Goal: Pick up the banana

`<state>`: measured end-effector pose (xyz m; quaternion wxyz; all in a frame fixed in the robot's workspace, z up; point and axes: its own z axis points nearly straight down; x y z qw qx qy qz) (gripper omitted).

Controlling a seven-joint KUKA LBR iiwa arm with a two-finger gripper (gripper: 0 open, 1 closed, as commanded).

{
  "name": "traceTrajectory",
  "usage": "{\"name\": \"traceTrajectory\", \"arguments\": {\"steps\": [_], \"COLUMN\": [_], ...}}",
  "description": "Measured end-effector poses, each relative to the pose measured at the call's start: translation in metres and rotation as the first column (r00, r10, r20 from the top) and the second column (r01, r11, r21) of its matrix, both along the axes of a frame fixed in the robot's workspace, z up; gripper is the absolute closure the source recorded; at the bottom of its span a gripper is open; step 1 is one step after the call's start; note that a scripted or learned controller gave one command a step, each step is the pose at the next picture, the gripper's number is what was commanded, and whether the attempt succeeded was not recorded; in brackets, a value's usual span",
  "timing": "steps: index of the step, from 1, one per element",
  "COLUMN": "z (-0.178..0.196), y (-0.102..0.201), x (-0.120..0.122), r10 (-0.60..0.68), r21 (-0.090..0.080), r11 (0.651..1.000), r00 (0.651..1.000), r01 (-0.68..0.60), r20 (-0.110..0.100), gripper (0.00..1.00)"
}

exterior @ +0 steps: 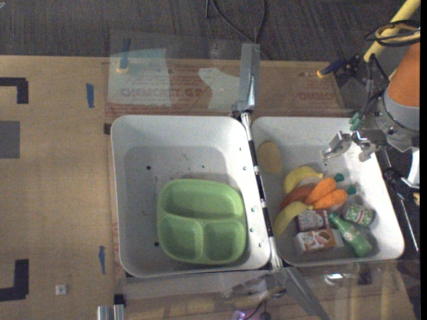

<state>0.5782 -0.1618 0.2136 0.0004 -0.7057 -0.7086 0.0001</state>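
The banana [289,216] is a yellow curved fruit in the right bin [293,133], near its left wall and towards the front. A second yellow curved piece [301,175] lies just behind it, with a reddish item [297,194] between the two. My gripper [351,144] hangs over the back right part of that bin, up and to the right of the banana and well apart from it. Its fingers stand open with nothing between them.
Two orange carrots [325,192] lie right of the banana. In front of them are small boxes [315,231], a can [358,214] and a green bottle [351,235]. A tan disc [269,156] sits at the bin's back left. The left bin [133,179] holds a green divided plate [201,220].
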Motion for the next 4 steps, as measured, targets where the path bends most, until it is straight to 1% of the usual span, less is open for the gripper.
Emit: {"name": "traceTrajectory", "arguments": {"steps": [1, 2, 3, 4], "z": [-0.125, -0.125, -0.125, -0.114], "y": [0.025, 0.062, 0.065, 0.062], "x": [0.020, 0.024, -0.020, -0.019], "r10": [0.115, 0.255, 0.230, 0.224], "r21": [-0.002, -0.004, -0.004, -0.007], "r11": [0.993, 0.967, 0.973, 0.975], "r00": [0.993, 0.967, 0.973, 0.974], "r01": [-0.115, -0.255, -0.230, -0.224], "r20": [0.007, 0.008, 0.010, 0.016], "gripper": [0.00, 0.00, 0.00, 1.00]}}
